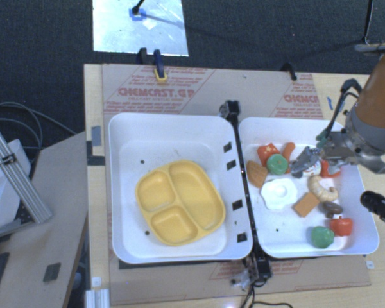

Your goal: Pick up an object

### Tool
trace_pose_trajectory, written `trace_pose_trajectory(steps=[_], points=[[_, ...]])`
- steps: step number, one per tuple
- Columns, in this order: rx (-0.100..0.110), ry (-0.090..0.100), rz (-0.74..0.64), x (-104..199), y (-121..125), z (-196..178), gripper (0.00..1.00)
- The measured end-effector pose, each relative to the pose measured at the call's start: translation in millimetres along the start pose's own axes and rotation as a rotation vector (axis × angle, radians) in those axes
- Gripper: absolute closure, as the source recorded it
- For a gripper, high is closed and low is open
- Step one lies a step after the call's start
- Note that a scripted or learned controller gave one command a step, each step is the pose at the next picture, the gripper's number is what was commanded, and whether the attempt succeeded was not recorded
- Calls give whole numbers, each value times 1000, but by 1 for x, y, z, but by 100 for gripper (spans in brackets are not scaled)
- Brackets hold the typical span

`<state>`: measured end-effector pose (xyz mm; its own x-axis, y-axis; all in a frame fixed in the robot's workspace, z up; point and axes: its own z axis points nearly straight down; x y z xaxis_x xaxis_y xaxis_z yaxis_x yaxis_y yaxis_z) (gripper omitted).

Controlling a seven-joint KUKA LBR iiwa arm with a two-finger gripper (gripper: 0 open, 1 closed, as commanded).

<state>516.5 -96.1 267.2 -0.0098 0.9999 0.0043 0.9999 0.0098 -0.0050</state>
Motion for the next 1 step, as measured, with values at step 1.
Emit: trace_pose_trajectory(steps=[1], points=[[-7,-4,7,-5,3,-1,0]])
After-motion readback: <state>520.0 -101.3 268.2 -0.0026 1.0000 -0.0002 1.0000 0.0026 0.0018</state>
